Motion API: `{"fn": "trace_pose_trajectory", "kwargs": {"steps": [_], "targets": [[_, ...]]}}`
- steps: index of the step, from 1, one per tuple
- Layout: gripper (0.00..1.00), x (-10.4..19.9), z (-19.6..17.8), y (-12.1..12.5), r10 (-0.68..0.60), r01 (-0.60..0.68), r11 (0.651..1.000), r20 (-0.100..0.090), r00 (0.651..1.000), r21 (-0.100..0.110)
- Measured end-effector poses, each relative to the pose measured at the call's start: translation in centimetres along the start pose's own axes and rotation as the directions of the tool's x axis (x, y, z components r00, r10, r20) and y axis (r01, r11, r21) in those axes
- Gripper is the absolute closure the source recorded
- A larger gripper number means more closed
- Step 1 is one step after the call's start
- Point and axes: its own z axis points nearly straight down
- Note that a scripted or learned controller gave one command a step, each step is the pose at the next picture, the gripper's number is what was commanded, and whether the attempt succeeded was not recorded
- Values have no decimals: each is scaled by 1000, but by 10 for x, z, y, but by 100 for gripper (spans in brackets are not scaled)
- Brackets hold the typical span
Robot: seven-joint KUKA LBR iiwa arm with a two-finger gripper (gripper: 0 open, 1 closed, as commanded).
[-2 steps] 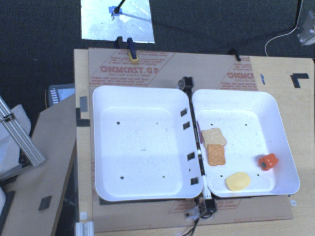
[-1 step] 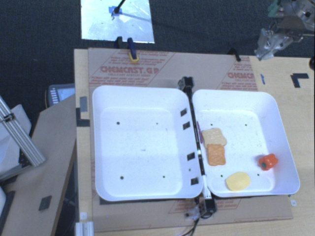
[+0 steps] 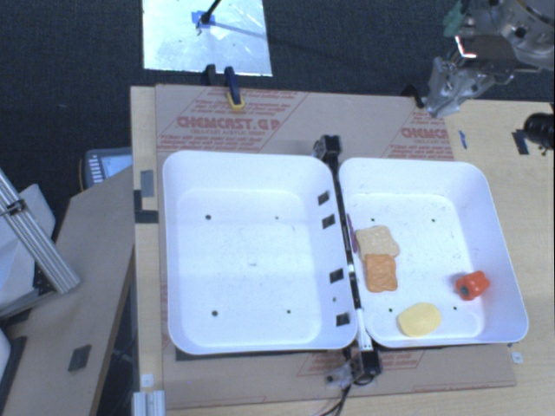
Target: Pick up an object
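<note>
The right bin (image 3: 473, 180) holds several small items. A tan cracker-like piece (image 3: 378, 240) lies near the bin's left wall, and an orange waffle-like piece (image 3: 381, 273) touches it just below. A yellow rounded piece (image 3: 420, 319) sits near the front wall. A red-orange pepper-like toy (image 3: 472, 285) rests at the right side. My gripper (image 3: 444, 94) hangs high at the upper right, beyond the far edge of the right bin and well away from all the items. Nothing shows between its fingers.
The left bin (image 3: 186, 176) stands beside the right one, with black clips along the shared divider (image 3: 338, 250). A shiny metal plate (image 3: 206, 24) lies at the back left. A yellow and blue clamp (image 3: 234, 89) sits at the bench's far edge.
</note>
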Motion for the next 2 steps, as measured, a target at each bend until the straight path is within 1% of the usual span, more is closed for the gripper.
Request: {"fn": "trace_pose_trajectory", "kwargs": {"steps": [1,2], "targets": [[100,82,55,8,0,0,1000,1,1000,8],[100,184,28,33,-2,2,1000,-2,1000,1]]}}
